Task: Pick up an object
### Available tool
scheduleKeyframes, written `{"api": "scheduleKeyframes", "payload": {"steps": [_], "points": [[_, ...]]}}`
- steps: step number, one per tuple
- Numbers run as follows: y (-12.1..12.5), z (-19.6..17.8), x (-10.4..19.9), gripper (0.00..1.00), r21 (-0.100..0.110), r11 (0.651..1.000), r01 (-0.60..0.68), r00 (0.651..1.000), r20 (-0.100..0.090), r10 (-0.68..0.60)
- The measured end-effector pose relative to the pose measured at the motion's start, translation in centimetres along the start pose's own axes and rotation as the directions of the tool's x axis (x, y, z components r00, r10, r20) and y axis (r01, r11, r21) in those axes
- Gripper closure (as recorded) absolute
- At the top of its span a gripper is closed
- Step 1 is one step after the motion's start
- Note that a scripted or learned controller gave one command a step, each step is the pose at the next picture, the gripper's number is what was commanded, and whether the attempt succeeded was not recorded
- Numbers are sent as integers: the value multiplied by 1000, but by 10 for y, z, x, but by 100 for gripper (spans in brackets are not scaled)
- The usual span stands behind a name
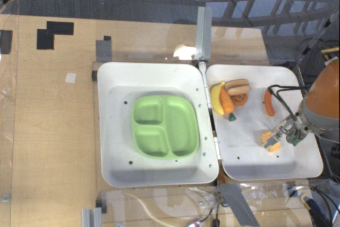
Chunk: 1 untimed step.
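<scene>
Now closing in on a pick: gripper [280,134] down in the near right part of the right bin [249,167], right at a small yellow-orange piece [270,141] lying on the bin floor. Cannot tell whether open or clenched (too small and blurred at the tip), nor whether anything is held. Looks like the approach-or-grasp step, judged from how close tip and piece sit. Next move calls for a firm closure squarely across the piece, then a straight lift clear of the floor; a glancing contact would likely just nudge it.

About the piece itself: small, irregular, yellow with orange patches, low and flat, probably light and easy to knock aside.

Farther in the same bin: a red sausage [269,102] lying alone, well apart from the piece. Farther left, against the dividing wall, a cluster touching one another: banana [215,98], carrot [228,103], hot dog [237,89].

Over in the left bin [114,167]: a green tray [164,126] with three compartments, lying flat.
</scene>
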<state>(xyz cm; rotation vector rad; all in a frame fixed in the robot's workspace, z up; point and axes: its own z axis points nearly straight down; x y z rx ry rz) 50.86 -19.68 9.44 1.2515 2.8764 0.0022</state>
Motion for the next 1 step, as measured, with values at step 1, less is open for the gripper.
{"api": "scheduleKeyframes", "payload": {"steps": [1], "points": [[52, -112, 3, 100, -3, 999, -43, 999, 4, 43]]}}
